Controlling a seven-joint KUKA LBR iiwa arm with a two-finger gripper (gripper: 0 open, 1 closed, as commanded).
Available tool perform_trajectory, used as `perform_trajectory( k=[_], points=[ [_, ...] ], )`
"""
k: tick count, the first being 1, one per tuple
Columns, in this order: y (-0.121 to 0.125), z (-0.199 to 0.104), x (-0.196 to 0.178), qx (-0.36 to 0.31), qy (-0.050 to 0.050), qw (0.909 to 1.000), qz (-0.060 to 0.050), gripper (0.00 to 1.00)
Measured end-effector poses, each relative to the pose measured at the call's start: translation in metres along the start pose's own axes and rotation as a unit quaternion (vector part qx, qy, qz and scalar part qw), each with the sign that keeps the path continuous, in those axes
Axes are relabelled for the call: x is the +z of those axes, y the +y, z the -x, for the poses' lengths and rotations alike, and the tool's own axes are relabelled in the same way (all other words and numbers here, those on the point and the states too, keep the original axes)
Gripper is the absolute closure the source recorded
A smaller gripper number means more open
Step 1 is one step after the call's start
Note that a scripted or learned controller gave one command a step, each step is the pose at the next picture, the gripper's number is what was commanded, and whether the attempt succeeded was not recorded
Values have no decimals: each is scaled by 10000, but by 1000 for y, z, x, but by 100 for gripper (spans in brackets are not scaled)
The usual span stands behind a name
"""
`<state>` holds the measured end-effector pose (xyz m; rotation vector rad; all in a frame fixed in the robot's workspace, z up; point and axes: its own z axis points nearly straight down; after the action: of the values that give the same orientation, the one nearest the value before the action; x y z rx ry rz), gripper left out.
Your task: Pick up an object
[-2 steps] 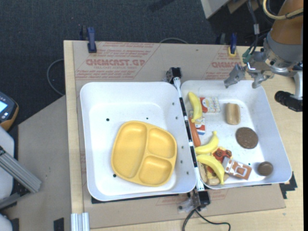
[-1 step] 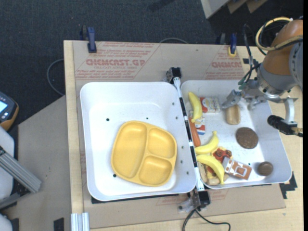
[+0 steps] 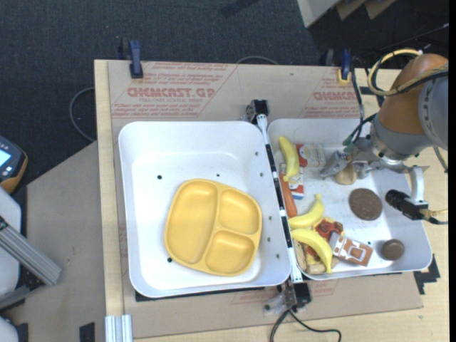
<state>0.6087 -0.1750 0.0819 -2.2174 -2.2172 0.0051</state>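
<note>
My gripper [image 3: 340, 167] is low in the right bin [image 3: 419, 228], near its back middle, at the end of the grey arm [image 3: 407, 123] that reaches in from the right. Touching it, or right beside it, lies a small tan object [image 3: 347, 177]. A brown disc [image 3: 365, 204] lies just in front of that. Along the bin's left side are a small banana [image 3: 288, 157], a second banana [image 3: 308, 215] and a third [image 3: 315, 249]. A red toy [image 3: 329, 229], a printed packet [image 3: 354, 251] and a small brown round piece [image 3: 392, 249] sit near the front.
The left bin [image 3: 142, 152] holds a yellow divided plate [image 3: 212, 226]. An orange stick [image 3: 287, 197] lies by the divider between the bins, and a white-and-red packet [image 3: 308, 155] lies at the back. Blue clamps [image 3: 133, 50] hold the board's rear edge.
</note>
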Motion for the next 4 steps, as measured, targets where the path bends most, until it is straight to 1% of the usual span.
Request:
perform_trajectory(
  k=[1, 2, 3, 4],
  points=[
    [-15, 32, -3, 12, -12, 10000, 22, 0],
    [-80, 34, -2, 15, 3, 10000, 2, 0],
    [-75, 33, -14, 4, -14, 10000, 52, 100],
    [-20, -44, -3, -47, -7, 10000, 61, 100]
  ],
)
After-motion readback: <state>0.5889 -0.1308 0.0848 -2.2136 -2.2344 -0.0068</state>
